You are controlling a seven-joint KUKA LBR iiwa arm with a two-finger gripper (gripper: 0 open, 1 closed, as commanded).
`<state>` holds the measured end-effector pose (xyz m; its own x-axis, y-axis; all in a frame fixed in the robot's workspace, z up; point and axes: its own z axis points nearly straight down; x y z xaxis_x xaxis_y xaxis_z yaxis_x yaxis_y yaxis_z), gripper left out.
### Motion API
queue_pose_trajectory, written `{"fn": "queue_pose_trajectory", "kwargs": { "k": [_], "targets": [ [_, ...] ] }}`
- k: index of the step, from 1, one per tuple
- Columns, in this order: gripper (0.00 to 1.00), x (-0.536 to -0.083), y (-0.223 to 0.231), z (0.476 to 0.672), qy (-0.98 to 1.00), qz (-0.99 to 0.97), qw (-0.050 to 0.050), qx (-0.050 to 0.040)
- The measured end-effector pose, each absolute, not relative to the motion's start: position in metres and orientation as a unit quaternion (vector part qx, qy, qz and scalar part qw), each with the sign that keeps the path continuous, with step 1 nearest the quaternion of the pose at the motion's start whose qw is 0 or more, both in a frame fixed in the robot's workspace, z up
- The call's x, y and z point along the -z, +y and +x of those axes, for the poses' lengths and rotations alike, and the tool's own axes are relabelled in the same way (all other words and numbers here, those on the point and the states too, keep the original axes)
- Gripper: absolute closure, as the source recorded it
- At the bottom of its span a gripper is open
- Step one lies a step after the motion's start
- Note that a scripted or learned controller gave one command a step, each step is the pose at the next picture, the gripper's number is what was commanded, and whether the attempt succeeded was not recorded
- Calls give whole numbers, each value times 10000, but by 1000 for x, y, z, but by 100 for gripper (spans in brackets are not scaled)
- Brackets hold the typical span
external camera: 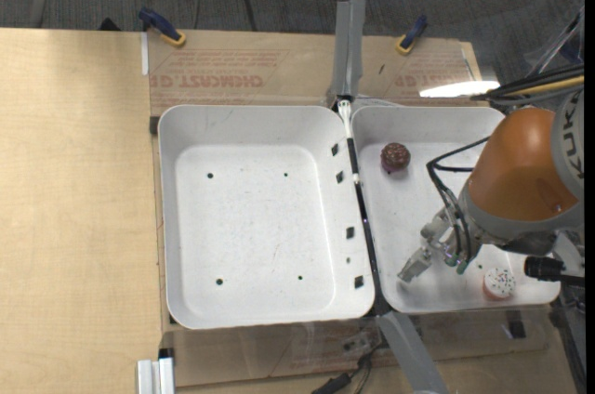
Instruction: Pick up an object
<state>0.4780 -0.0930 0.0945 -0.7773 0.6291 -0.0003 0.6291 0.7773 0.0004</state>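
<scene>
white bins (pixel 251 118) — dark maroon ball (pixel 395 156), white speckled ball (pixel 499 282), orange-banded arm (pixel 521 169).

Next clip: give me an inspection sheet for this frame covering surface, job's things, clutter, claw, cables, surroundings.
Surface: wooden bench bearing a left bin and a right bin, side by side.
Job's things: dark round ball near the right bin's far left corner; pale speckled object near its front edge.
Clutter: nothing seen.
Claw: claw low over the right bin's floor, apart from both objects.
Cables: black cable looping by the arm's orange band.
Surroundings: two clamps on cardboard behind the bins; grey floor.
</scene>
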Motion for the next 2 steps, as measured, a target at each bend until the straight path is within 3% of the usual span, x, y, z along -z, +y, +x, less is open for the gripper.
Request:
{"fn": "queue_pose_trajectory", "kwargs": {
  "k": [1, 2],
  "targets": [
    [0, -239, -180, 498, 9474, 3200, 28, 5],
    [0, -225, -222, 604, 9526, 3042, 17, 3]
  ]
}}
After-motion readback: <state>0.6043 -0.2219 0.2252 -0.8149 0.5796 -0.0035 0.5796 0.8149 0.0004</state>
